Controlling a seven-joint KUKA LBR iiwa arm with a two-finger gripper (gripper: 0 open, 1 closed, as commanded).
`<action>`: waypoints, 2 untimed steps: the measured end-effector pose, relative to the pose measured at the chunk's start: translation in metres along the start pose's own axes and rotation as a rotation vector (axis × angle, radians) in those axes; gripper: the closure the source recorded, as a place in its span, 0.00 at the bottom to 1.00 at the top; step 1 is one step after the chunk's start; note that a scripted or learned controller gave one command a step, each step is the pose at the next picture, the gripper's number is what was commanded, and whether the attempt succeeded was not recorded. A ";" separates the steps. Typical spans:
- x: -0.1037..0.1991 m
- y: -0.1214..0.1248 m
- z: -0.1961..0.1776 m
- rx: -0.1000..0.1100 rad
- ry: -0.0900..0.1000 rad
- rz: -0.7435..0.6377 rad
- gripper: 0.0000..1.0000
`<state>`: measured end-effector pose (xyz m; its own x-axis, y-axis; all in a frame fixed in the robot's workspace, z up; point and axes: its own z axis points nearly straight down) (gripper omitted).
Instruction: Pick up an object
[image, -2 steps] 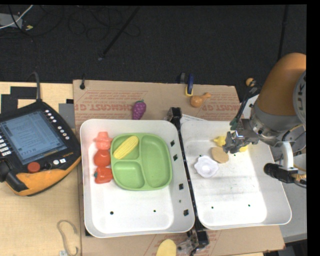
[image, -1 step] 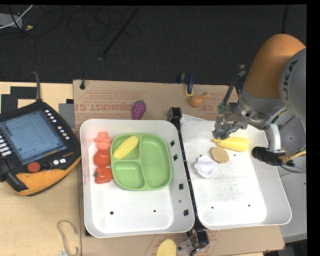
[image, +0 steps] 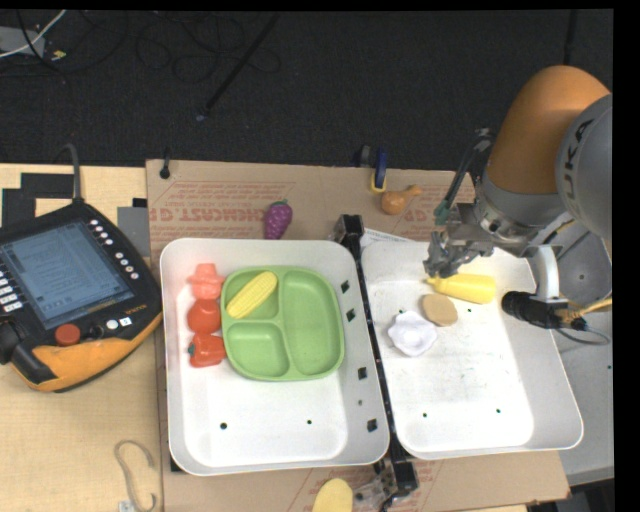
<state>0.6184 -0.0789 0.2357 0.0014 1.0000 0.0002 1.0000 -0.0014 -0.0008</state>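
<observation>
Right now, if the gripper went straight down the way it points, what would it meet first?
Most likely the yellow block in the right bin: the gripper hangs just above its left end. Depth is unclear from this slanted view, so it might land on the bin floor beside it.

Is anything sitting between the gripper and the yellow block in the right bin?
Nothing visible. The gripper hangs right over the left end of the yellow block. The tan oval piece and white crumpled thing lie below-left of it, outside that path.
</observation>
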 end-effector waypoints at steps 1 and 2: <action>0.002 0.014 0.015 0.001 -0.001 -0.006 1.00; 0.001 0.010 0.017 0.002 0.000 -0.003 1.00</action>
